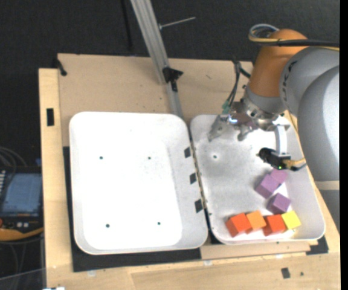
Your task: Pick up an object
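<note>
Tan table [125, 83] on dark floor, bearing two white bins: left bin [77, 180], right bin [222, 180]. Blocks [264, 213] clustered lower right, against right bin's near rim. Pincer [228, 130] upper centre-right, spread open, gripping nothing.

Left bin [89, 180] bare; blocks [264, 213] crowd right bin's [222, 180] near corner.

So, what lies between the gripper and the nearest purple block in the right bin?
In the camera view, only bare white bin floor lies between the gripper and the nearest purple block. The other blocks sit beyond it, by the bin's near edge.
</note>
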`<state>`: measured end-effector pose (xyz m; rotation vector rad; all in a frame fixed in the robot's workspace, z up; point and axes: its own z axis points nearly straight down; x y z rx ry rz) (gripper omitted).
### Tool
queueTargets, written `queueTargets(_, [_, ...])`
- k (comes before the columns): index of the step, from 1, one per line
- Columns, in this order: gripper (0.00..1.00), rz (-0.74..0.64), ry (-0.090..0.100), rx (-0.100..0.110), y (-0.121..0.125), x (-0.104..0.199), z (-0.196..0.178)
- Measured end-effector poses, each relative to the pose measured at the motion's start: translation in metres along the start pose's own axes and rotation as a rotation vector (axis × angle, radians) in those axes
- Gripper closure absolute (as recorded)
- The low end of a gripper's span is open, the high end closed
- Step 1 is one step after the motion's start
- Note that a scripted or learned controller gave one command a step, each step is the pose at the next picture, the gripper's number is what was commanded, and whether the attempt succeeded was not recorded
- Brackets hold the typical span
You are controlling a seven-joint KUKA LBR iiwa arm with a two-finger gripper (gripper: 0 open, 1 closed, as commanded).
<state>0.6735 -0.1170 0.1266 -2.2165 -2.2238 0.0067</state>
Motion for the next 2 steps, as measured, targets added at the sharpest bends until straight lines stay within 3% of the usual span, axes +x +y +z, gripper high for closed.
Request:
queueTargets(1, [0.00, 0.001, -0.001, -0.003, 0.000, -0.001, 0.031])
queueTargets(2, [1.00, 0.002, -0.001, -0.009, 0.002, -0.002, 0.017])
